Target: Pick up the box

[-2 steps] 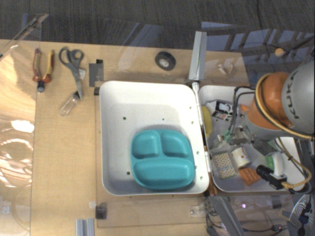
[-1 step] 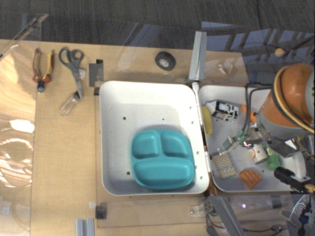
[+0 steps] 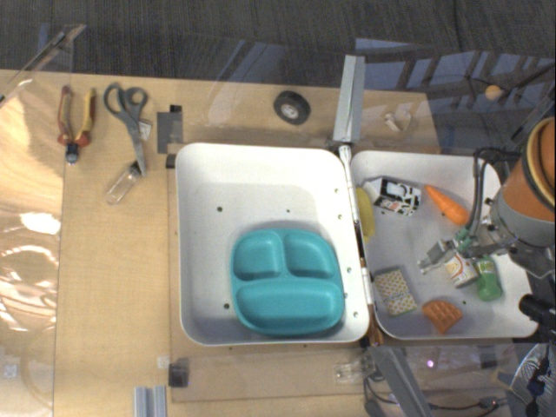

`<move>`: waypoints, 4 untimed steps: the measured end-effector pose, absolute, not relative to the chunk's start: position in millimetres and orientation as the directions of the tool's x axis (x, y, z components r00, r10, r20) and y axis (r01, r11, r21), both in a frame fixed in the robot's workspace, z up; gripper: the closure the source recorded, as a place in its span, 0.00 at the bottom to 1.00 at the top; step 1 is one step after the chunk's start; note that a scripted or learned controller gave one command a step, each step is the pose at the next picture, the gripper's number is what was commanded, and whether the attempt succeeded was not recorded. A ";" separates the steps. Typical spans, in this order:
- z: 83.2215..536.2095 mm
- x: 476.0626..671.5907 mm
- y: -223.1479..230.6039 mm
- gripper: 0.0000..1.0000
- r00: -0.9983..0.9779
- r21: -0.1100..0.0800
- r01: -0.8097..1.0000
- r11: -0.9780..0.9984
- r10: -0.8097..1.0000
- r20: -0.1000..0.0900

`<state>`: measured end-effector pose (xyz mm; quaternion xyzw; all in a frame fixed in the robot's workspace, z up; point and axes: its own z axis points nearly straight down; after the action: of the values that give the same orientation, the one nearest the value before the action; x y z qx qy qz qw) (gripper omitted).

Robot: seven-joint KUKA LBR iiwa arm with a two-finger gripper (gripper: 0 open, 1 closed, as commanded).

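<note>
The box, small and white with black print, lies flat near the back left corner of the right bin. My gripper hangs low over the middle of that bin, to the right of the box and nearer the front, apart from it. Just under the gripper lie a small beige-and-white item and a green item; I cannot tell whether it touches either. The grey arm with its orange band comes in from the right.
An orange carrot lies just right of the box and a yellow item against the bin's left wall. A patterned square pad and an orange waffle piece sit at the front. The left bin holds a teal divided tray.
</note>
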<state>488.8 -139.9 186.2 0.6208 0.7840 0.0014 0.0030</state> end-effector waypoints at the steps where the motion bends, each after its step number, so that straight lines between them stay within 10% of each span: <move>1: 100.9 493.5 -109.2 0.00 -0.246 0.021 0.969 0.246 0.969 -0.009; 3: 87.9 650.9 -125.6 0.00 -0.007 -0.019 1.000 0.007 1.000 0.006; 4: 89.6 513.1 -150.3 0.00 -0.040 0.013 0.999 0.040 0.999 -0.006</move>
<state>513.1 -150.3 89.6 0.6928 0.7211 0.0028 0.0065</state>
